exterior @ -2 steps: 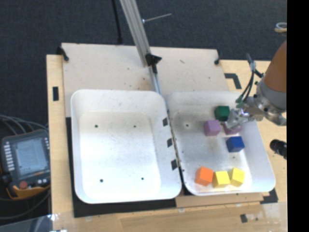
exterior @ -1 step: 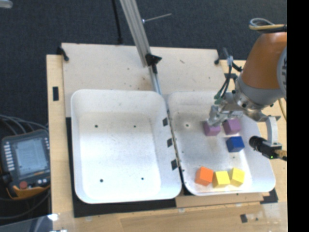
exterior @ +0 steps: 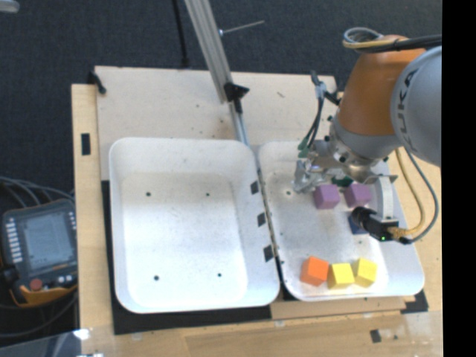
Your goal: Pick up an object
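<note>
Setup: two white bins side by side on the surface (exterior: 163,95). Left bin (exterior: 123,155) and right bin (exterior: 405,282) touch along their inner rims.

Arm (exterior: 375,99) enters from view right, with the orange band over the far end of the right bin. The wrist points down into that bin's far half.

Fingers (exterior: 302,178): low in the right bin, near its far view-left corner. I cannot tell how far apart they are, as the metal parts blur together from this angle. No block is seen between them.

Candidate objects, all in the right bin:
- purple block A (exterior: 326,196): just beside the fingers, on their view-right side and slightly nearer the camera. Contact cannot be judged.
- purple block B (exterior: 358,193): view right of A with a small gap between them, partly under the wrist.
- orange block (exterior: 314,271): near edge of the bin, well apart from the fingers.
- yellow block A (exterior: 341,275): touching the orange block on its view-right side.
- yellow block B (exterior: 366,271): next in the same row, touching or almost touching yellow A.

Other: a slanted aluminium post (exterior: 208,36) rises from the surface behind the bins. A teach pendant (exterior: 41,244) lies off the surface at view left.
</note>
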Robot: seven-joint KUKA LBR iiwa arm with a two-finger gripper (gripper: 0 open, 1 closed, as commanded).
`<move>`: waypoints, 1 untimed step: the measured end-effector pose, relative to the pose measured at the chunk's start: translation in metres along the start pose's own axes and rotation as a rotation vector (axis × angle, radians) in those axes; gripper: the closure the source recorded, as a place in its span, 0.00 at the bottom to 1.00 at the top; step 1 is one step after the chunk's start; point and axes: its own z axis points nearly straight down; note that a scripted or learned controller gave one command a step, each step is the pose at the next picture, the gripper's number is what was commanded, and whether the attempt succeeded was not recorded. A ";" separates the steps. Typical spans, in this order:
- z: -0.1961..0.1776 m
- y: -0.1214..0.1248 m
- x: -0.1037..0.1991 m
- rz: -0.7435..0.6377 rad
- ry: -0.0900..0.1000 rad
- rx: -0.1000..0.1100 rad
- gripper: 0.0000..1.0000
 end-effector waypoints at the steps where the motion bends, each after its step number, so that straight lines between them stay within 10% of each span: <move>1: -0.009 0.007 0.053 -0.002 0.001 -0.003 1.00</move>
